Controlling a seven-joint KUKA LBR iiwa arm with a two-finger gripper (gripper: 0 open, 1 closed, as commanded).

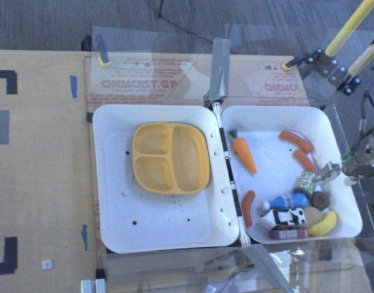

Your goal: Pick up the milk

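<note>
Two shallow white bins sit side by side at the table's near edge, touching along a shared middle rim. The left bin [113, 224] has wide bare floor around a yellow divided plate [171, 158] lying toward its far half. The right bin [266, 118] is bare across its far half, while its near right corner is crowded.

Only a small part of the arm reaches in over the right rim of the right bin. The gripper [329, 173] hangs low there, just above the cluster; its fingers are too small and blurred to tell how far open they are, and nothing shows between them.

The milk [289, 217], a black-and-white patterned carton, lies on its side near the right bin's near wall. A banana [323, 224] is just beside it on the right, a blue-capped bottle [283, 202] touches it from behind, and a sausage [247, 207] lies toward the middle rim. A carrot [244, 153] lies apart near the middle rim, and two more sausages [297, 141] lie toward the far right.
</note>
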